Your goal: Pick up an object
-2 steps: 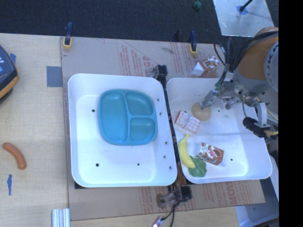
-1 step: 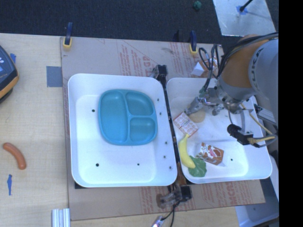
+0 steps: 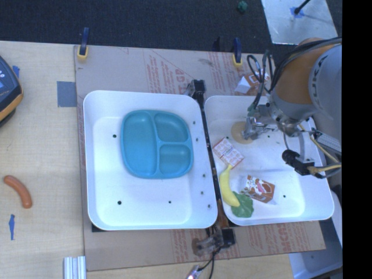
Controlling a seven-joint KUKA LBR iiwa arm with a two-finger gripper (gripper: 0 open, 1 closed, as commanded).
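You have two white bins (image 3: pixel 93 156) on a tan table (image 3: pixel 40 156) — the left one carries a turquoise tray (image 3: pixel 156 143). In the right bin you see a yellow banana (image 3: pixel 227 189), a green lump (image 3: pixel 242 206), a red-and-white checked packet (image 3: pixel 227 152) and a red-brown-and-white packet (image 3: pixel 258 189). An orange sausage (image 3: pixel 18 190) lies on the table; the arm (image 3: pixel 308 80) is grey with an orange band.

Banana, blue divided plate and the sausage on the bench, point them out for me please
banana (image 3: pixel 227 189), camera view, middle of its yellow body.
blue divided plate (image 3: pixel 137 141), camera view, floor of its large compartment.
sausage (image 3: pixel 18 191), camera view, middle of its length.
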